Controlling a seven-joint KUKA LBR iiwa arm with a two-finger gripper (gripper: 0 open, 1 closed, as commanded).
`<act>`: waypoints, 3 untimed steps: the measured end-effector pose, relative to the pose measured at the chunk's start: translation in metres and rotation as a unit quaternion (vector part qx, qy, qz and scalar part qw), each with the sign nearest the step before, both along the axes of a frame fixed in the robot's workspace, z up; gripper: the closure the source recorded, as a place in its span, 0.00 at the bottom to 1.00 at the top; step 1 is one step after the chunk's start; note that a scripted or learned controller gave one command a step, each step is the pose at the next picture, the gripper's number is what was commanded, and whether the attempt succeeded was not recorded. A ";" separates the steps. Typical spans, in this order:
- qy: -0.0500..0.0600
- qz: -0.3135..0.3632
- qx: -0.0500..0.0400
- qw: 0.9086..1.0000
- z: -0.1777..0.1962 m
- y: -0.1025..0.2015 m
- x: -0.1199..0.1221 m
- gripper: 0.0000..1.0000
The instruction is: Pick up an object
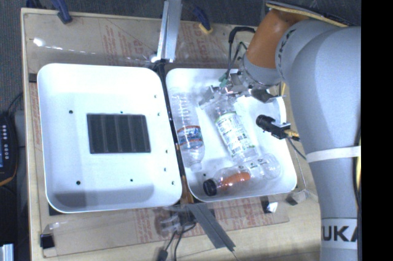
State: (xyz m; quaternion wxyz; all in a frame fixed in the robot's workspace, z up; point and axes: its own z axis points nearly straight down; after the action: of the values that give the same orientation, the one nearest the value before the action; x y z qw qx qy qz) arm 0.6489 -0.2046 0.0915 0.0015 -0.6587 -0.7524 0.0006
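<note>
Claw (222,89) at 12 o'clock of right bin (279,183), over clear bottle (235,134) top; finger state can't tell, blurred. Second bottle (189,131) at 9; third bottle (236,180) at 6, partly see-through.

Both bins (55,88) look like smooth white plastic with a mild sheen; the left one has a dark ribbed panel (118,133). The bottles (234,131) are clear glossy plastic with paper-like labels. The desk (92,38) looks like pale wood under a clear shiny film. The arm (325,94) has a matt grey shell and an orange band (267,38).
</note>
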 end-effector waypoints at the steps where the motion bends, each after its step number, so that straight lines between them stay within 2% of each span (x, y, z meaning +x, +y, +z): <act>1: 0.000 0.053 0.000 0.999 0.001 -0.005 -0.061 0.00; 2: -0.001 -0.017 -0.001 1.000 0.001 -0.007 -0.043 0.00; 3: -0.002 0.049 -0.001 0.999 0.074 0.018 0.009 0.00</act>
State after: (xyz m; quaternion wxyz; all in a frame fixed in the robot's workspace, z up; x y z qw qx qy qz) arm 0.6575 -0.1864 0.1654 -0.0001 -0.6208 -0.7840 0.0001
